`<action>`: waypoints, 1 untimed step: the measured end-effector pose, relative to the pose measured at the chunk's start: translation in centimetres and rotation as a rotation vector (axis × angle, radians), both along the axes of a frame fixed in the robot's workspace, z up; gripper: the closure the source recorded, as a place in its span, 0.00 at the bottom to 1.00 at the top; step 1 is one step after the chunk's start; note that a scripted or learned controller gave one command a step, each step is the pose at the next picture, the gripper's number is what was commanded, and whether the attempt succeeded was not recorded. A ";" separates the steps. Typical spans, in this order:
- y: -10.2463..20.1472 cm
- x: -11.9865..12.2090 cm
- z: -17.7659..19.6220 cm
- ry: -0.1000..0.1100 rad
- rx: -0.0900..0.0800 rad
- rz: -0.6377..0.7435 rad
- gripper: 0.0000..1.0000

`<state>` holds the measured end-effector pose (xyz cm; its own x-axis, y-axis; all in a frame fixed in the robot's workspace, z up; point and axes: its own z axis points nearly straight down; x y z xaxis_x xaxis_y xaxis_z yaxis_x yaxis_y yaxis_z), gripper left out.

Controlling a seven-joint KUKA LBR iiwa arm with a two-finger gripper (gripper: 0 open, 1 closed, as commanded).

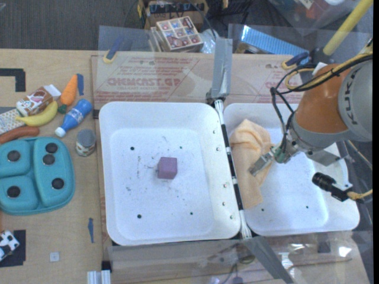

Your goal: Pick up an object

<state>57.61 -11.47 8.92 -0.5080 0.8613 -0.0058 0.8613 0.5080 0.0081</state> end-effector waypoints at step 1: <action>-1.0 8.5 -0.1 0.007 -0.002 0.064 0.00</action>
